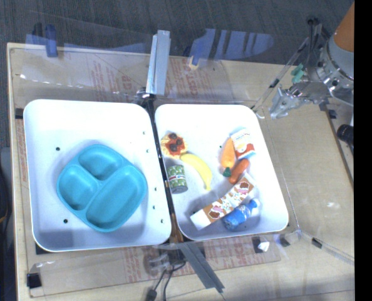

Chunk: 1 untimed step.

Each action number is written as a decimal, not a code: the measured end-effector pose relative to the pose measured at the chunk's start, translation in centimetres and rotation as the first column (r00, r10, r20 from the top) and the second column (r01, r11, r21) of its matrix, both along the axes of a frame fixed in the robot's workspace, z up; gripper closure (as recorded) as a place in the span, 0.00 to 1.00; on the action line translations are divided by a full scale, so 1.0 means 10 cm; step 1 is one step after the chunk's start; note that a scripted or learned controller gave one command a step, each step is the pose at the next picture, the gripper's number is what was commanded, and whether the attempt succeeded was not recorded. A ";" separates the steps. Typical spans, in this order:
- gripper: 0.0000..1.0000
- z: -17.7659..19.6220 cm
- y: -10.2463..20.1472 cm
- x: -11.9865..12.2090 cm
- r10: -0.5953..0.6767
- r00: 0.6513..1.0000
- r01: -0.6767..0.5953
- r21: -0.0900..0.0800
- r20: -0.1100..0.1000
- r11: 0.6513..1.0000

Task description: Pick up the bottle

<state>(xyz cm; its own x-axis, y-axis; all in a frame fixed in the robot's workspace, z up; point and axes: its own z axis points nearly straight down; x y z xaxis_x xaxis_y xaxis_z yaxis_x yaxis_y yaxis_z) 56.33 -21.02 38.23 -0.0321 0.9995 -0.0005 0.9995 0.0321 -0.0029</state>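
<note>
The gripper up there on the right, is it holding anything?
No. The gripper hangs outside the right bin, nothing between its fingers; the bottle lies in that bin.

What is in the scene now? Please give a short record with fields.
left bin: holds a blue divided plate
right bin: holds the bottle, a banana, a small can, a carrot, a long box
bottle: blue, lying near the front edge, beside the long box
gripper: above the bench, outside the right bin's back right corner
</note>
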 end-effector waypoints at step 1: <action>1.00 0.58 0.00 0.54 -0.221 0.975 0.221 -0.002 0.002 0.975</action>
<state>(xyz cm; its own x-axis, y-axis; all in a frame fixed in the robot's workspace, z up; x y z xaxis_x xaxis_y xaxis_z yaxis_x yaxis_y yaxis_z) 61.70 -20.99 44.05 0.1892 0.9819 -0.0023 0.9819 -0.1892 -0.0014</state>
